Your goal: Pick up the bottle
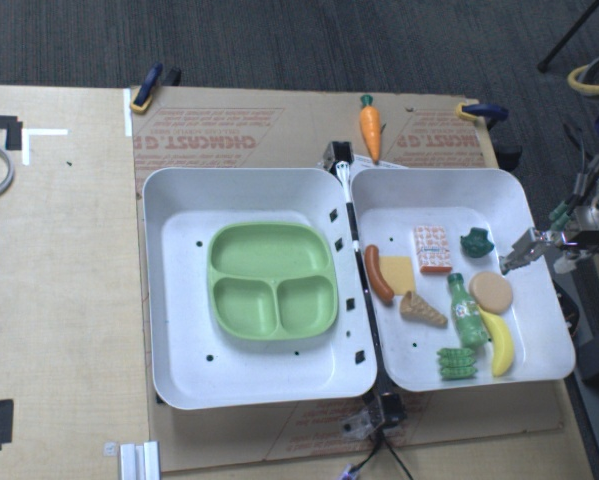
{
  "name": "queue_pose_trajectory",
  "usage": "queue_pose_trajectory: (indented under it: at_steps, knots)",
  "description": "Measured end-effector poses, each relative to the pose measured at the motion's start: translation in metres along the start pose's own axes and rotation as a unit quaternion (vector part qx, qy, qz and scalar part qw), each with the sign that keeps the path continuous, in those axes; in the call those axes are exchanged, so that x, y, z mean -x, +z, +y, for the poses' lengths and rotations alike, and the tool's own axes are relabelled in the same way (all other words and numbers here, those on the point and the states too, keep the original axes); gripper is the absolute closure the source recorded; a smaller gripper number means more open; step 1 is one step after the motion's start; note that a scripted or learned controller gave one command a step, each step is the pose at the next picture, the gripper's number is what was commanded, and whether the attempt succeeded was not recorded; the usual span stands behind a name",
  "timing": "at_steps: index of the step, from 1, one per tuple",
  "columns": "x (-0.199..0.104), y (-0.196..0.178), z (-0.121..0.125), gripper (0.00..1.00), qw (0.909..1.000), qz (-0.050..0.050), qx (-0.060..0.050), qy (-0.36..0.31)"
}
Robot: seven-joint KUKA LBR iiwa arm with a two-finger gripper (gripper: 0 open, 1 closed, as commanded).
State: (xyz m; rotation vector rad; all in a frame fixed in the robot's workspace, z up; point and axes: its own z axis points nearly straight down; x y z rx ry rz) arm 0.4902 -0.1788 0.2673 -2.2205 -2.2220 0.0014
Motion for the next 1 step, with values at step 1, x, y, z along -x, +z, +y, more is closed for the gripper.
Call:
queue_pose_trajectory:
  at_steps: [1]
  knots:
    - [0.0002,-0.0094,0.0005,1.00,1.0000,-0.001,0.000,0.000]
